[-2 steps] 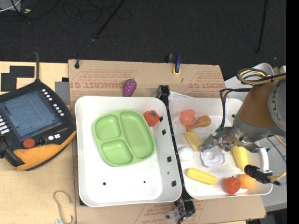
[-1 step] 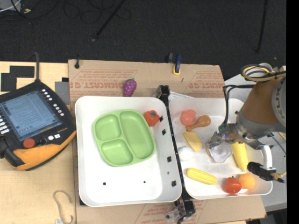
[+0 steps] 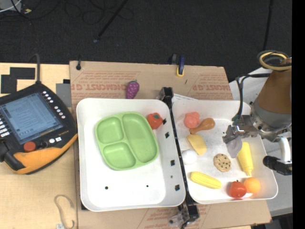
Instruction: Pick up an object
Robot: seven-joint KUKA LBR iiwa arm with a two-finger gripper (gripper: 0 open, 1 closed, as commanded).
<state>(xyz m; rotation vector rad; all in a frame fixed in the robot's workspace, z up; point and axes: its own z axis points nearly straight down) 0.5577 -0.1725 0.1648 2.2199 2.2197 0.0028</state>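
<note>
My gripper hangs low in the right bin, near its right side. It sits just left of the top of a yellow bottle and above and right of a cookie. I see nothing held in it. Further left lie a yellow wedge, a white egg, a pink piece and a brown drumstick. Along the bin's front lie a corn cob, a red tomato and an orange.
The left bin holds a green divided plate and a red fruit at its back right corner. Purple grapes lie on the cardboard behind the bins. A teach pendant rests at the far left.
</note>
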